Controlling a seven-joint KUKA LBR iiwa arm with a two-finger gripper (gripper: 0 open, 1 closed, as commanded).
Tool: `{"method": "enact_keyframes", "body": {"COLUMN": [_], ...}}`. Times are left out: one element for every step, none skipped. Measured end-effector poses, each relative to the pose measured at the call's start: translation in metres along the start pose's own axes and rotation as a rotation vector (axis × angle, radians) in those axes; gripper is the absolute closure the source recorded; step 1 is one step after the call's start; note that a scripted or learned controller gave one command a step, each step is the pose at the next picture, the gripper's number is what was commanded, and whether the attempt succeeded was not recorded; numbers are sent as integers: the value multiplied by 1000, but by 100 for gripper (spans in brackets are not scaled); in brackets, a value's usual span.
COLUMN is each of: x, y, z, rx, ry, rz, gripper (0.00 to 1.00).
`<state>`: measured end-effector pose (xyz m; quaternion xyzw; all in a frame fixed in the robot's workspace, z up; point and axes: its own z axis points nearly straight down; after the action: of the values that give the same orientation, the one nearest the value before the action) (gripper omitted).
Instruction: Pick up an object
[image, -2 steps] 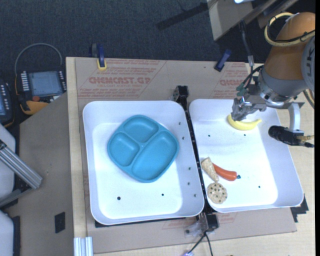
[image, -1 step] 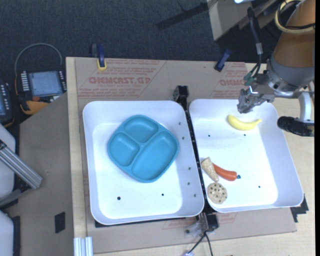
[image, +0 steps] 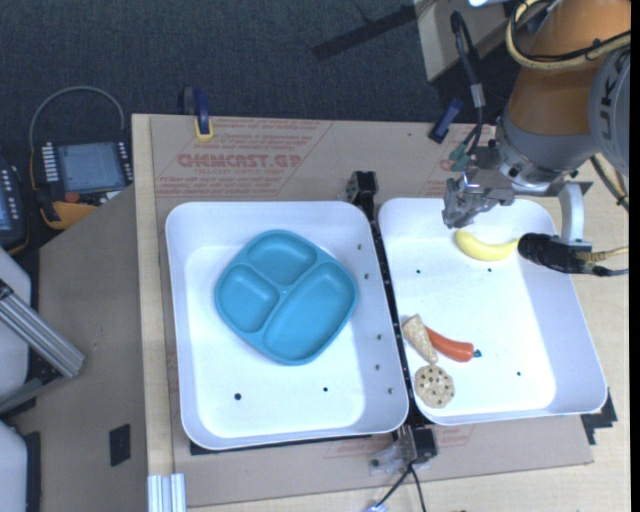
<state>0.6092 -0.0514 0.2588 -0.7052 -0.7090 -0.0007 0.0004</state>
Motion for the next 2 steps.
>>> {"method": "enact_keyframes", "body": {"x": [51,101], "y": [-5,-15], "z": [-1,1], "rx": [2,3], "ry": [1,0], "rz": [-1,0], "gripper": [100,100]}}
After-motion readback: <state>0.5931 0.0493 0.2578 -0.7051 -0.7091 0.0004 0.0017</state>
